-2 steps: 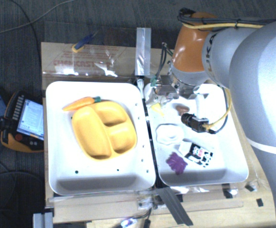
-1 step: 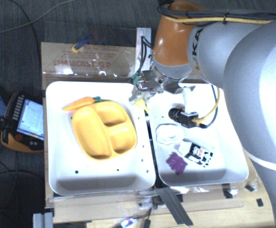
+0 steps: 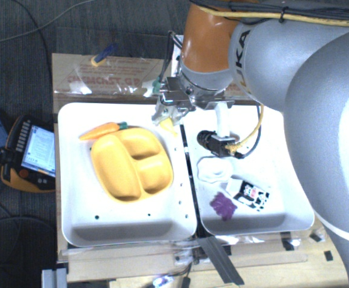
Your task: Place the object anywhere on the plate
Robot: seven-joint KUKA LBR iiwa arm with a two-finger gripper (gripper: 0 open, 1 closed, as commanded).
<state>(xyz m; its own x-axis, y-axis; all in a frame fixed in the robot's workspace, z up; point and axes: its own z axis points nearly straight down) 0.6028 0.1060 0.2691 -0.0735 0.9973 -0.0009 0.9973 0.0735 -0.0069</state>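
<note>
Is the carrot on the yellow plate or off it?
Off. The carrot lies on the left bin floor, against the top edge of the yellow plate.

carrot lies behind plate in left bin.

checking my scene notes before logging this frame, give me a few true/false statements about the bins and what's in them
1. The yellow divided plastic plate lies in the left white bin. True.
2. The orange toy carrot lies in the right white bin. False: it lies in the left bin, beside the plate's upper left edge.
3. The purple grape-like toy sits on the plate. False: it lies on the right bin's floor.
4. The tool hangs over the top end of the divide between the two bins. True.
5. A black-and-white cow-patterned toy lies in the right bin, near the purple toy. True.
</note>
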